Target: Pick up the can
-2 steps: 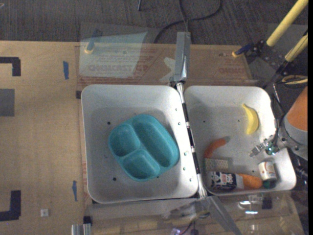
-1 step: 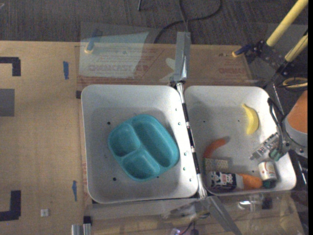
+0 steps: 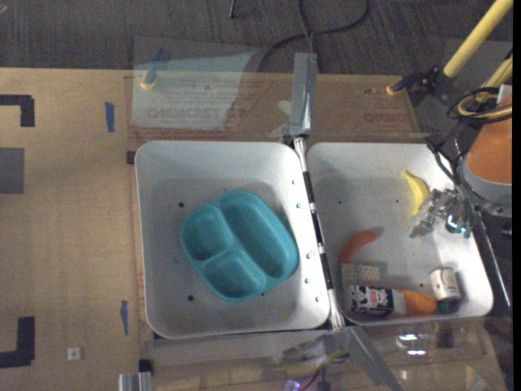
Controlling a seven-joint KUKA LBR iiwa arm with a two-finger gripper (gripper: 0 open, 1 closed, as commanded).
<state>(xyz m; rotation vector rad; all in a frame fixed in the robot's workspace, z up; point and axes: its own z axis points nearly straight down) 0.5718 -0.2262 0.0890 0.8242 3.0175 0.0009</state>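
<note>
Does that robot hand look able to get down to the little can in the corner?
Probably yes. The hand hangs in the right bin just above the can, which lies open from above, though a carrot and the bin's wall crowd it.

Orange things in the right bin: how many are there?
2. One carrot-like piece lies near the bin's left wall; another lies at the front wall beside the carton. More may hide under the gripper.

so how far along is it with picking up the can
Nothing looks done yet: the can lies in the right bin near its lower right corner, beside a carrot. The gripper hangs above the bin by the banana, apart from the can. Reaching, grasping and lifting remain.
</note>
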